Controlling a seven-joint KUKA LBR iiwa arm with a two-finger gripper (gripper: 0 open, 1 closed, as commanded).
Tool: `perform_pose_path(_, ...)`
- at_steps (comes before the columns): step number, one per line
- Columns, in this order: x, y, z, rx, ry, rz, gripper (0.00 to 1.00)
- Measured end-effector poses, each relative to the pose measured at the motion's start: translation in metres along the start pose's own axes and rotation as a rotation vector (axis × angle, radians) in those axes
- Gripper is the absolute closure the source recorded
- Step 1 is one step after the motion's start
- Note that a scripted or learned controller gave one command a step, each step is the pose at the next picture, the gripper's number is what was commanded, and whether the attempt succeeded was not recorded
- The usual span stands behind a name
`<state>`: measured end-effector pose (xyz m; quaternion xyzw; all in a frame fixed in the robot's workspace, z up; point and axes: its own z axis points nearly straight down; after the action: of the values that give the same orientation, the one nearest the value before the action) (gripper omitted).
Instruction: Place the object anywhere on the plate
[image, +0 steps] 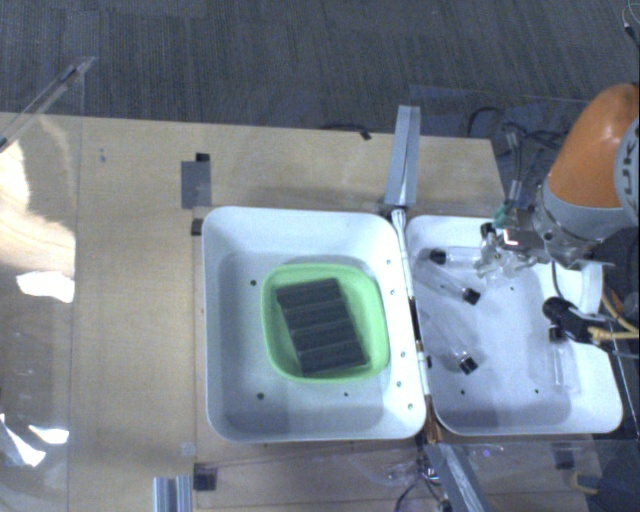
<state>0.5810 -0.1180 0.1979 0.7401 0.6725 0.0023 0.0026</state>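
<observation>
A lime-green square plate (273, 300) sits in the middle of the left white bin (225, 300). A dark grey ribbed block (320, 326) lies flat on the plate, turned slightly off square. My gripper (499, 250) hangs over the far part of the right bin (520, 400), well away from the plate and the block. Its tip sits among clear glare and small parts, so its state is not readable. The grey arm with its orange band (595, 150) comes in from the upper right.
Several small clear tubes with black caps lie in the right bin, such as one at the far left (445, 257), one near the middle (463, 362) and one at the right (560, 368). A black cable end (565, 316) hangs by the arm. A grey metal post (403, 160) stands behind the bins' shared edge.
</observation>
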Motion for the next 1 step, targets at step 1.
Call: perform_pose_path(1,0.0289,-0.0276,0.0534,0.003,0.001,-0.140,1.00)
